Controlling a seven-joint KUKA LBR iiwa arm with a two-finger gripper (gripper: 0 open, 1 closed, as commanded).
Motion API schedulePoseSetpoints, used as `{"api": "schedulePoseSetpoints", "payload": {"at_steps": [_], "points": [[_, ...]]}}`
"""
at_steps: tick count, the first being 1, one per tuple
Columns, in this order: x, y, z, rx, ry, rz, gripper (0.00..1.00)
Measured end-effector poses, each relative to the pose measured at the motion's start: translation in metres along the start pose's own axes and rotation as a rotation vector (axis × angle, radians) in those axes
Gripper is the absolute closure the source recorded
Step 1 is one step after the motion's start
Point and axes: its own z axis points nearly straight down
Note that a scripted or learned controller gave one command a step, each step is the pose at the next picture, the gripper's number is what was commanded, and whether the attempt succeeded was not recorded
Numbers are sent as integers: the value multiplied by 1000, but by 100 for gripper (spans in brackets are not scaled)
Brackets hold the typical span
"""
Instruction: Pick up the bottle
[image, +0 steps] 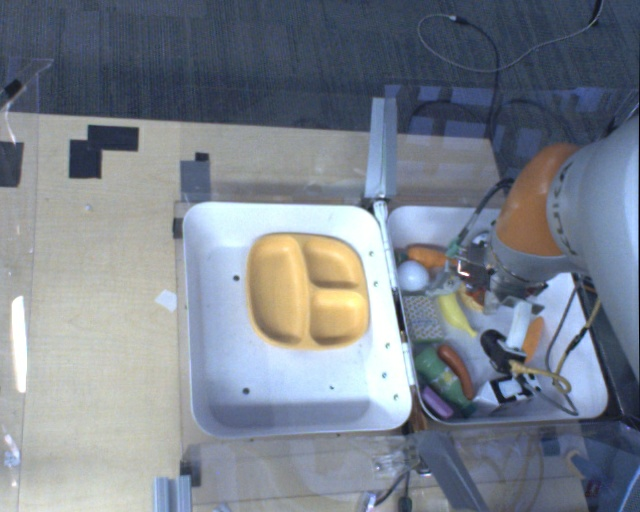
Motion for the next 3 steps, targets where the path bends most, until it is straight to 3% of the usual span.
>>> {"api": "schedulePoseSetpoints", "payload": {"at_steps": [1,2,3], "points": [[-68,49,-118,17,1,51,0],[-61,-15,-8,21,4,-170,0],[-83,84,8,29,7,-298,0]]}}
